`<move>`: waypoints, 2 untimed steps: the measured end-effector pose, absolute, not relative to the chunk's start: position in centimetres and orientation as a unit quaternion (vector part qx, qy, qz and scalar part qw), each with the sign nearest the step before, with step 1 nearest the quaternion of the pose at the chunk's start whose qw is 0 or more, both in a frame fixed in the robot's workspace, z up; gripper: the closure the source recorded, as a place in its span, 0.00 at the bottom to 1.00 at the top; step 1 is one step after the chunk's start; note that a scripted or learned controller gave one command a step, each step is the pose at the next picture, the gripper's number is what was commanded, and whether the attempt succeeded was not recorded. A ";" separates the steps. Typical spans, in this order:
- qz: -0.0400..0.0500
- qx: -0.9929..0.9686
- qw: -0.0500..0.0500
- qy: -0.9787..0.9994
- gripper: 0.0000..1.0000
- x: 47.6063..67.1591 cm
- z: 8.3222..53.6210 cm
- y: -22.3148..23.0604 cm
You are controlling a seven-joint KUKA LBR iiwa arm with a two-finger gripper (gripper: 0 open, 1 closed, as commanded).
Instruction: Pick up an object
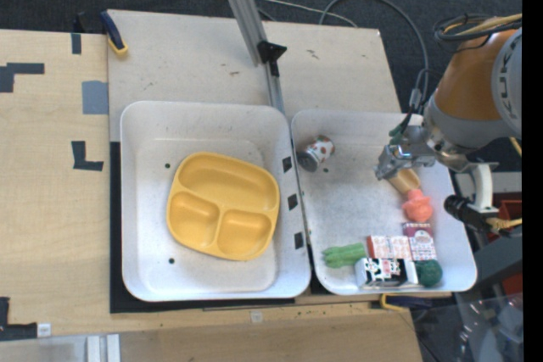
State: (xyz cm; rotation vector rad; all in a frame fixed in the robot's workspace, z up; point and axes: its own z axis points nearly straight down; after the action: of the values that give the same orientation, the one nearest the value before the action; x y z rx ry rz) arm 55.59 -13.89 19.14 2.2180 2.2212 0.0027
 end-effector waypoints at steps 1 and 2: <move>0.001 0.706 0.001 0.708 1.00 55.7 22.1 -13.8; 0.001 0.705 -0.001 0.709 1.00 56.9 23.0 -9.2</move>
State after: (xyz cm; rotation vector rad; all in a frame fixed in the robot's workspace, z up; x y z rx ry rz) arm 56.87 -9.16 22.95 2.2150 2.2297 0.0016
